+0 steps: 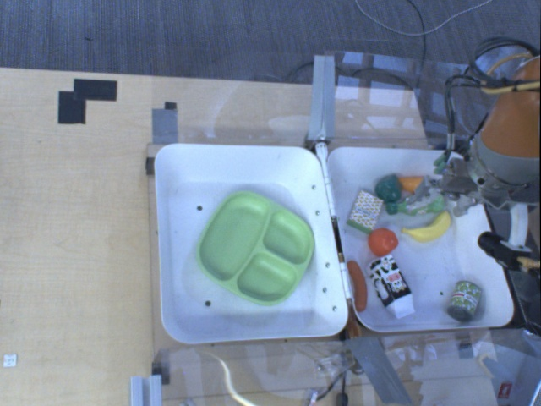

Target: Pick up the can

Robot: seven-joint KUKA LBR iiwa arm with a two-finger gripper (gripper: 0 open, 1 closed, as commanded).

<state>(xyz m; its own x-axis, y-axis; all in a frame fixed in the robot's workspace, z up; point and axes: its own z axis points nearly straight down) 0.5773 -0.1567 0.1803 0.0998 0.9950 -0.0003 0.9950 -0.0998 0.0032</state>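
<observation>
Pincer (439, 194) hovering over the right bin (499, 315).
The green can (464, 300) is lying near the bin's front corner, well apart from it; pincer state: cannot tell.

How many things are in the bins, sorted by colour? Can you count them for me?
Green: 4, the plate, the can, the dark green vegetable and the checked box
Red: 2, the tomato and the sausage
Yellow: 1, the banana
Orange: 1, the carrot
Black and white: 1, the milk carton
Total: 9
</observation>
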